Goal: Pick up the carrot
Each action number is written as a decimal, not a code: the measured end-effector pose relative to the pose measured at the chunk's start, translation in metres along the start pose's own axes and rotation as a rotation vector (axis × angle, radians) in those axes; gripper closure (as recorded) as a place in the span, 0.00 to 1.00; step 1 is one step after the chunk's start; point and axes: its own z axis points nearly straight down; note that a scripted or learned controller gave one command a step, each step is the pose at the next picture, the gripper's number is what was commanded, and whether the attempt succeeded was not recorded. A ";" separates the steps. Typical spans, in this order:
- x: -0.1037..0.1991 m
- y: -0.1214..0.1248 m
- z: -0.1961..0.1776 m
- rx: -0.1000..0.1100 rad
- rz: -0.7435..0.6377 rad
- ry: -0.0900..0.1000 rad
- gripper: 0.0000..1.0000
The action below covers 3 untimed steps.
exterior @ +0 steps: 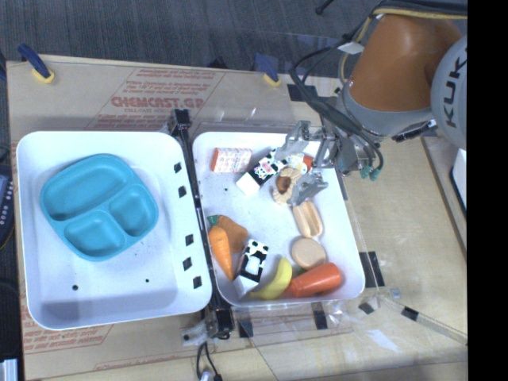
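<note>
bench (444, 236) bears two white bins (32, 236) on brown paper (143, 94).

Dark grey carpet (159, 14) lies beyond the bench; brown printed cardboard (151, 94) covers the benchtop, clipped by blue-yellow clamps (36, 63).

Place: a robotics lab bench.
Evidence: two white bins (103, 308) are set on taped cardboard (159, 94); cables (317, 62) are seen.

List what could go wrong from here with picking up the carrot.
1. The gripper hangs over the toys at the back of the right bin, far from the carrot, so it may close on the wrong item.
2. The carrot lies against the bin's left wall with a black-and-white toy touching it, which crowds the fingers.
</note>
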 end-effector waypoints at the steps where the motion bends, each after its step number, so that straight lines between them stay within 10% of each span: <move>1: -0.010 0.032 0.194 -0.002 -0.053 -0.004 0.00; 2: 0.087 0.034 0.194 -0.003 -0.022 -0.002 0.00; 3: 0.085 0.036 0.184 -0.002 -0.031 -0.005 1.00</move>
